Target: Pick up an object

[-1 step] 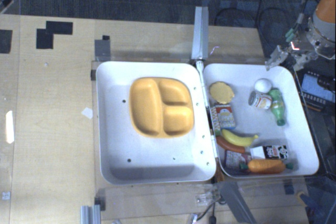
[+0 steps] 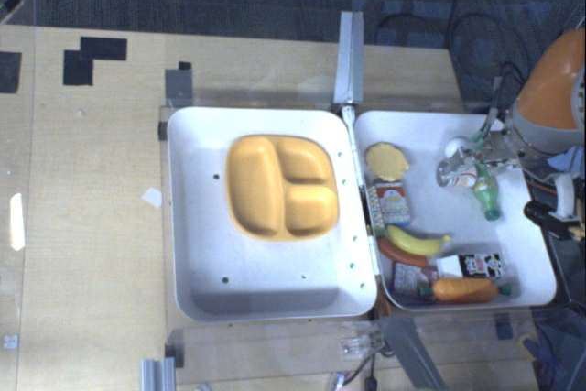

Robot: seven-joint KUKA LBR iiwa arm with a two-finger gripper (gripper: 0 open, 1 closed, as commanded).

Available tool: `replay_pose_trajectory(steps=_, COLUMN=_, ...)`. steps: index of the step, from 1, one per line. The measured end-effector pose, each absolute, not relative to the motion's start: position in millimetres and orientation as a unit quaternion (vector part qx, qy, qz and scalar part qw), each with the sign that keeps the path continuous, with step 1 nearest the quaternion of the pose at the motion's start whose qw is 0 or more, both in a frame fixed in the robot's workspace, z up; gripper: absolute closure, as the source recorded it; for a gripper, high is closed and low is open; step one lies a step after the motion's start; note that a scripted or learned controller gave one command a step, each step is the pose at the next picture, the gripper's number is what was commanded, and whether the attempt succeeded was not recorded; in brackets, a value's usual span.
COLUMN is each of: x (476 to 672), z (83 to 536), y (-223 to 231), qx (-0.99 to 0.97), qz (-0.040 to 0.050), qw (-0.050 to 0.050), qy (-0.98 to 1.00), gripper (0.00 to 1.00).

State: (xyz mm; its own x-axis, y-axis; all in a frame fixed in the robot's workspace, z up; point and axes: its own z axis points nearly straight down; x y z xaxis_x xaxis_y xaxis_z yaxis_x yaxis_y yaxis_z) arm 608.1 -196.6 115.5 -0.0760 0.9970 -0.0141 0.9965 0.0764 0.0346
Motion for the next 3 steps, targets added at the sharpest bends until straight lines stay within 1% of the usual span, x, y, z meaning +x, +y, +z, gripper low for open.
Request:
replay_pose_trajectory(steps=1, x=622.4, z=105.7, y=-196.1, qx=0.81, qz=0.0168, qw=0.014, qy=0.586, gripper=0.0)
replay_pose_trajectory(steps=2, x=627.3, z=120.8, y=-191.1, qx=0.806, qz=0.0217, qw=0.017, qy=0.591, gripper=1.0)
replay_pose_trajectory(steps=3, x=641.3, z=197.8, y=-134.5, qx=0.809, qz=0.0024, qw=0.002, qy=0.588, gripper=1.0)
